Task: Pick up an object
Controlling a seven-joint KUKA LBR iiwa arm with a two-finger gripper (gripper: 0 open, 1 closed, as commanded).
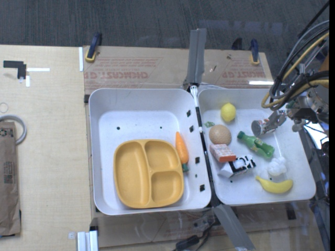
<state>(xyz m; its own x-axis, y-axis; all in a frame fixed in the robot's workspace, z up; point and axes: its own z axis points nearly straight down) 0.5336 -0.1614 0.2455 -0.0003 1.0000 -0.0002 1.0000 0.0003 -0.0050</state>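
Over the right bin (309,184) the claw (267,124) hangs just above the green bottle (256,144), and whether it is open or closed I cannot tell — nothing shows gripped in it. Around the bottle lie a lemon (228,112), a brown egg-shaped thing (220,135), a red-and-white box (223,152), a black-and-white piece (241,165), a white lump (277,166) and a banana (274,184), while the left bin (99,140) holds a yellow divided plate (149,172) with a carrot (181,147) touching its right edge.
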